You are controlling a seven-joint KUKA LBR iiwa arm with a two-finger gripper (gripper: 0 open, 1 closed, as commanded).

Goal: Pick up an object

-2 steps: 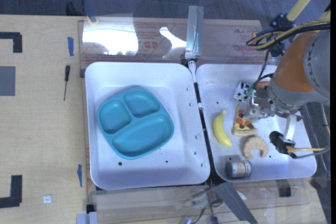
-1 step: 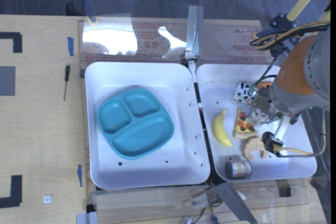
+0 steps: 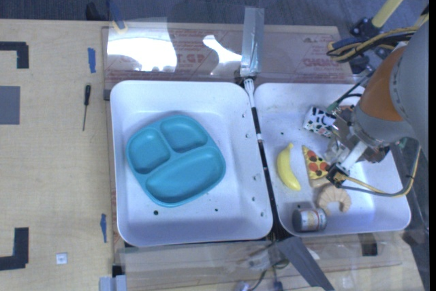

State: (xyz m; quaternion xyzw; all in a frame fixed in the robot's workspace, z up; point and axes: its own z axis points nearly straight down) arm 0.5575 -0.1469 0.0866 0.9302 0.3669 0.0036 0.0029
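Observation:
The right bin [image 3: 385,209] holds a yellow banana [image 3: 288,168], a pizza slice [image 3: 313,163], a tan croissant [image 3: 334,199], a silver can [image 3: 308,219] lying on its side, and a black-and-white spotted toy [image 3: 317,120]. My gripper [image 3: 338,161] hangs low over the right bin. It is just right of the pizza slice and above the croissant, and its tip partly covers the slice's right edge. Nothing visibly sits in its grasp.
A blue divided plate [image 3: 176,159] lies in the left bin [image 3: 122,146]. A ridge between the two bins runs just left of the banana. A small screwdriver [image 3: 86,103] lies on the wooden bench to the left. A clear panel stands behind the bins.

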